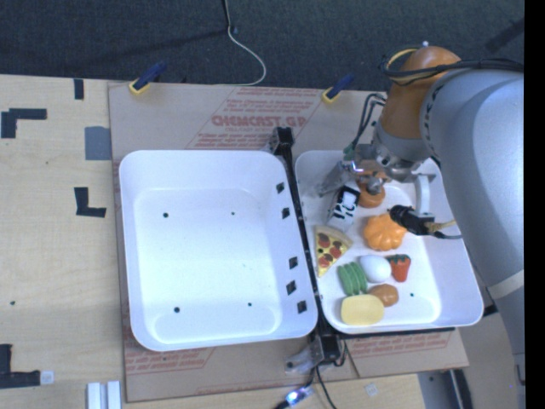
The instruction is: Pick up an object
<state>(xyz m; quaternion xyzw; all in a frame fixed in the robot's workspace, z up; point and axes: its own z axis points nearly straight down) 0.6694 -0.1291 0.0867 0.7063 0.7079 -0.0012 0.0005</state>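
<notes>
My gripper hangs low over the back of the right bin, under the orange wrist band. Just below it lie a small brown-orange ball and a black-and-white box, both very close to the gripper; whether either is touched I cannot tell. Further forward sit an orange pumpkin, a pizza slice, a green vegetable, a white egg, a red-orange piece, a brown piece and a yellow piece.
The left bin stands beside the right one, with a black divider between them. The grey arm covers the right bin's right side. Cables trail over the pumpkin.
</notes>
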